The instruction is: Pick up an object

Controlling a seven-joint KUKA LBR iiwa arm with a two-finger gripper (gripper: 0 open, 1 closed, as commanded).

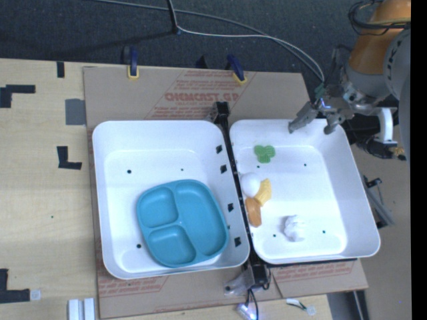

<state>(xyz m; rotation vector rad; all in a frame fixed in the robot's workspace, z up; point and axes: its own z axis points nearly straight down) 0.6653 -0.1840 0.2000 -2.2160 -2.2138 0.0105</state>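
My gripper (312, 125) hangs over the far rim of the right bin (347, 179), its two fingers spread apart and nothing between them. Below it in that bin lie a small green object (265, 153), a white round object (250, 183), a yellow piece (264, 191), an orange piece (253, 212) and a crumpled white object (292, 227). The green object is the nearest to the gripper, a little to its lower left.
The left bin (113, 179) holds a blue divided plate (181, 222). Both bins rest on a cardboard sheet (187, 92) held by clamps at its far edge. A cable (253, 35) runs across the back toward the arm.
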